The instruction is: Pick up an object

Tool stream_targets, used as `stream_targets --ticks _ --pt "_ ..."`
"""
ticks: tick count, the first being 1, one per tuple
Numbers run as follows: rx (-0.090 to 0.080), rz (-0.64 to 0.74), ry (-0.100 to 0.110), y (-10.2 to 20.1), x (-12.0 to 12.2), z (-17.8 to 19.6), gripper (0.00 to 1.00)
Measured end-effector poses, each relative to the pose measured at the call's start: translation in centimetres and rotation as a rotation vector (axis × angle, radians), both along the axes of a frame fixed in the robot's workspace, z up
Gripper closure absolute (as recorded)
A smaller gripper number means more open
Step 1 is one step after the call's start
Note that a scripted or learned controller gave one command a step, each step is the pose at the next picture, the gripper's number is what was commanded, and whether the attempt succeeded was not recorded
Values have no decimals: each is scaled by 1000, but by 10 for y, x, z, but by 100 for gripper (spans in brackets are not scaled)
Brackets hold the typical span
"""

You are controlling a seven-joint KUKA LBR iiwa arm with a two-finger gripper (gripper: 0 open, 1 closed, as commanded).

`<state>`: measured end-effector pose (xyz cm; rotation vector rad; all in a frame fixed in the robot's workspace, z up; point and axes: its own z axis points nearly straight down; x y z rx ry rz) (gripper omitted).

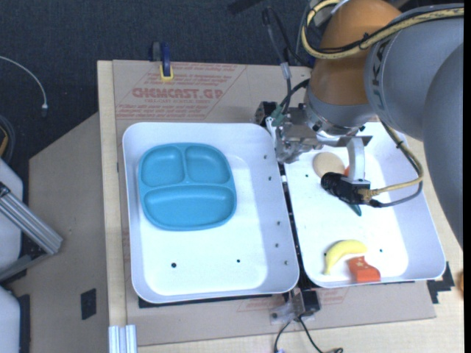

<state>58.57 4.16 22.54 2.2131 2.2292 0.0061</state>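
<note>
- Right bin (401, 230): the landmark; it stands on the desk (110, 197).
- Pincer (288, 147): low over the bin's far left corner, at the wall next to the left bin (250, 226). Whether it is released or clenched cannot be told, and nothing is seen in its grasp.
- Pale lump (325, 163): lies in the bin's far half, just beside the pincer; probably the nearest candidate.
- Banana (342, 254) and orange piece (363, 271): lie side by side at the bin's near edge, well apart from the pincer.
- Plate (188, 186): blue, outside the bin, in the left bin.
- Progress: judged early; no object lifted yet; grasp and raise remain.
</note>
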Motion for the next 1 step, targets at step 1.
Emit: stream_targets --ticks 1 --pt "0 -2 1 45 9 3 100"
